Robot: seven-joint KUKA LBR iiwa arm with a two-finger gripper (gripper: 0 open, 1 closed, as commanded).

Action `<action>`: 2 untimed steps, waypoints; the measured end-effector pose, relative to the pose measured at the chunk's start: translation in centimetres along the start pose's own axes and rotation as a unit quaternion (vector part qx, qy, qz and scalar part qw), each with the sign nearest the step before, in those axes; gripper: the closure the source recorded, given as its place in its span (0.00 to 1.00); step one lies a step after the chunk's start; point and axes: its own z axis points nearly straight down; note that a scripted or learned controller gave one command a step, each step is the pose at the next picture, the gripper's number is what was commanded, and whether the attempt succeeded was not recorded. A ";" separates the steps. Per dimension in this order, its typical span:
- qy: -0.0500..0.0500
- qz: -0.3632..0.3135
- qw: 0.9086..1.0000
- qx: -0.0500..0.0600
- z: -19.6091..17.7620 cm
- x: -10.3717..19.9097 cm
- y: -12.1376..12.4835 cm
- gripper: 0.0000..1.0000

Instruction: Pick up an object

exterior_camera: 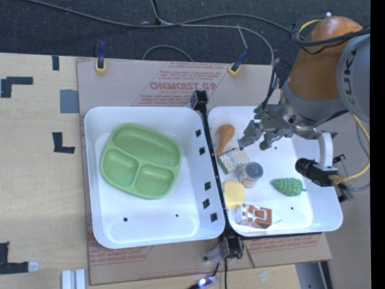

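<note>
My gripper hangs over the upper middle of the right bin, its two dark fingers spread apart with nothing between them. Just left of it lies an orange carrot-shaped piece. Below it sit a patterned wrapped square, a small grey-lidded jar, a yellow block and a brown-and-white packet. A green bumpy piece lies to the right of the jar.
The left bin holds a green divided plate. A black divider runs between the bins. The arm's orange and grey body overhangs the right bin's upper right corner, and a black fitting with cables sits at its right rim.
</note>
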 end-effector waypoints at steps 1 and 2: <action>0.000 0.000 1.000 0.000 0.4 4.8 1.7 1.00; 0.000 0.000 1.000 0.002 2.7 9.8 1.9 1.00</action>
